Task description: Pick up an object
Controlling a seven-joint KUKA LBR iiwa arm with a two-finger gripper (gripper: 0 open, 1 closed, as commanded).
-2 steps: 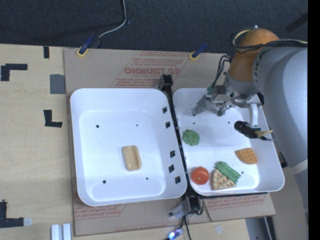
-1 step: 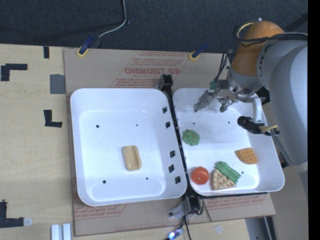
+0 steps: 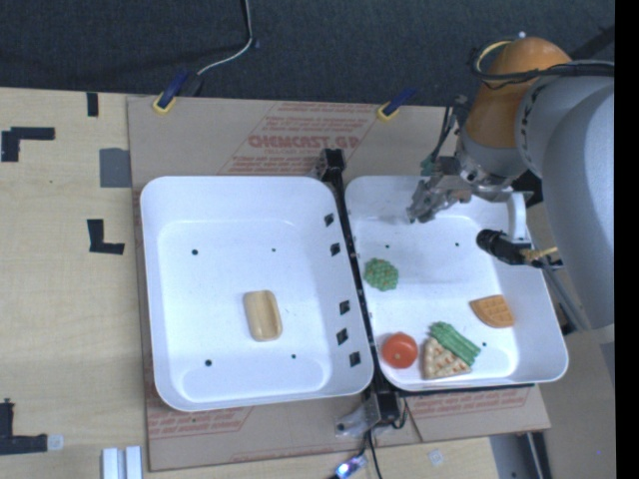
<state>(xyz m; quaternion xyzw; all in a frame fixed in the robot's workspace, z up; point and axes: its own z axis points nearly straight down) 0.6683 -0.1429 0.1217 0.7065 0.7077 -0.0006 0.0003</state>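
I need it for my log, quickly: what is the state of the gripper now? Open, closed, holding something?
Gripper: over the far end of the right bin, above its floor; open or closed cannot be told, and nothing is seen in it.

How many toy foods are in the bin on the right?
5. A green broccoli near the divider, an orange cookie by the right wall, and along the front a red tomato, a pizza slice and a green vegetable lying on it.

Left bin (image 3: 170, 267): open floor round bread roll (image 3: 263, 315). Right bin (image 3: 529, 362): near end crowded w/ toys, far end open.
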